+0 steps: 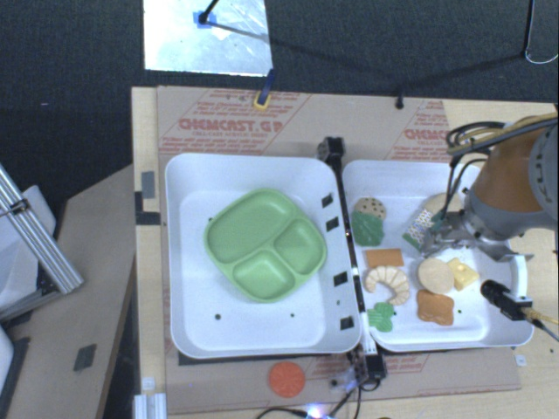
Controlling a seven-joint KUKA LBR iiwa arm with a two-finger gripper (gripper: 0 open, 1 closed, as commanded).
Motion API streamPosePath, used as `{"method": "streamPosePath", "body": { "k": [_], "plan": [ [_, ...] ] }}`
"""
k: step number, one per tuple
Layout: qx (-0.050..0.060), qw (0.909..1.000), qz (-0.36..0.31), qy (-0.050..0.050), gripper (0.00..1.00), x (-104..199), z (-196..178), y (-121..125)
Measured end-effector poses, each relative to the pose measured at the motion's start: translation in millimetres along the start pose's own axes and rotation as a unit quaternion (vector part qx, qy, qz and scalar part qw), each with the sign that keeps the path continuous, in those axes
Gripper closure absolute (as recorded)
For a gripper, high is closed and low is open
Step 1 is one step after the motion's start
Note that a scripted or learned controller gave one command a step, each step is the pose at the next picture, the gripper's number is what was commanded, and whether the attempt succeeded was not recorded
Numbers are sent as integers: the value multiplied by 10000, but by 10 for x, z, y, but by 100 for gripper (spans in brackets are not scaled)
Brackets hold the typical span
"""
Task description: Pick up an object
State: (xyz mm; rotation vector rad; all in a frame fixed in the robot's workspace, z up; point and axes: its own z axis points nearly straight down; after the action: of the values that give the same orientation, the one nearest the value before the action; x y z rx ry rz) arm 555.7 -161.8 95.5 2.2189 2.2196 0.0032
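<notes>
One round cream food piece [435, 275] just below jaws [434, 238], right bin [397, 175].

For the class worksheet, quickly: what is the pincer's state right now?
Pincer: cannot be told; it hangs over the right shallow white plastic bin.

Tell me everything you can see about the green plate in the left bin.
The green divided plate is pale green, looks like matte plastic, and has rounded corners. Raised ridges split it into three compartments: one large section toward the upper left and two smaller ones toward the lower right. All three hold nothing. It lies flat and right side up, turned at an angle to the bin walls, roughly in the middle of the left white bin. It rests on the bin floor; nothing else touches it.
</notes>
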Motion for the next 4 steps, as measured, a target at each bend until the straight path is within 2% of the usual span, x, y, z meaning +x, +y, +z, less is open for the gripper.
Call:
{"method": "streamPosePath", "body": {
  "k": [1,2,3,4],
  "plan": [
    [-19,10000,-16,-8,100,-79,-585,84],
    [-24,10000,-19,-10,100,-126,-1213,54],
    [1,10000,-23,-1,100,-129,-1293,64],
    [10,10000,-47,13,100,373,-1336,81]
  ]
}}
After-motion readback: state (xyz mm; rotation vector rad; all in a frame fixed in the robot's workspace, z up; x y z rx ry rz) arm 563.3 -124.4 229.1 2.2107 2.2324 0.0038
